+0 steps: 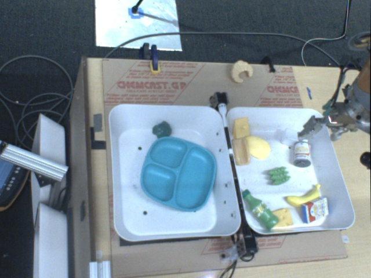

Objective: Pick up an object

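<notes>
The pincer [316, 126] hangs over the upper right part of the right bin [342, 181], and whether it is open or closed cannot be told; nothing shows in its grip. A small can [301, 153] lies just below it, apart from it. Further below lie a banana [304, 197] and a carton [313, 210], with a green bottle [260, 209] down to its left.

Colours across the two white bins [124, 172]
Blue divided plate [177, 174], green bottle [259, 209], yellow banana [304, 197], red-and-white carton [314, 209]

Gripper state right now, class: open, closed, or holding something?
Gripper: cannot be told; it hangs above the small can in the right bin.
</notes>
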Robot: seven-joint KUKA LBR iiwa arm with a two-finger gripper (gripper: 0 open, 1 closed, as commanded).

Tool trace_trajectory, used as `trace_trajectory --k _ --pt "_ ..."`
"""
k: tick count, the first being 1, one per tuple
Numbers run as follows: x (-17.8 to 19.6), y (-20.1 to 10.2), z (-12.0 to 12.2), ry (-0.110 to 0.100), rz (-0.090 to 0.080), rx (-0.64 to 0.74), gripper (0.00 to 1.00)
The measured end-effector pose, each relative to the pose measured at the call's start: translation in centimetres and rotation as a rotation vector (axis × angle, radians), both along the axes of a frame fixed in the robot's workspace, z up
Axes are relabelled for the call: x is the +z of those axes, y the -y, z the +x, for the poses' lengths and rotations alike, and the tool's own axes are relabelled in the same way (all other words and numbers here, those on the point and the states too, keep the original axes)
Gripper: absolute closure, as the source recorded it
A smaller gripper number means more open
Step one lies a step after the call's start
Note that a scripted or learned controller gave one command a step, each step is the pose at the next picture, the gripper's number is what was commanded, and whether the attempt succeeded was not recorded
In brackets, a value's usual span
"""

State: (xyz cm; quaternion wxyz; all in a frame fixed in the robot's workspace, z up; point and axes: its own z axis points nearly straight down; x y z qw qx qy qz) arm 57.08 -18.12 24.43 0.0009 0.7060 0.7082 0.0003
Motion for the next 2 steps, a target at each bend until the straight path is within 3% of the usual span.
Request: trace_trajectory --k 1,2 --pt "-6.5 -1.7 -4.8 -0.002 0.001 -0.001 0.0" --pt "-14.8 0.1 2.2 0.001 -0.001 -0.002 0.0"
